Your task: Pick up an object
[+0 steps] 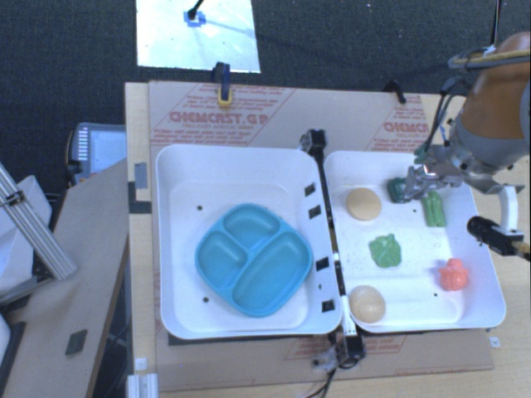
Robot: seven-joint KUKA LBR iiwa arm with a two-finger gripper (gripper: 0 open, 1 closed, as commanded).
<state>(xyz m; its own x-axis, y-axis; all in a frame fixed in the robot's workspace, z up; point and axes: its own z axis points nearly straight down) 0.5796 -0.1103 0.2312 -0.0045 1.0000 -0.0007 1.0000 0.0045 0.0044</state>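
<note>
Gripper [412, 182] low in right bin [473, 317], beside tan bun [362, 203]; blue tray [253, 259] left

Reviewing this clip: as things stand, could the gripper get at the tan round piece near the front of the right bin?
Probably yes. The tan round piece lies alone near the right bin front-left corner, open from above. The gripper sits toward the bin's back; only the divider wall stands close.

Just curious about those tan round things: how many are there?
2. One bun lies near the right bin's far left side, another bun at its near left corner. The arm might hide more.
</note>
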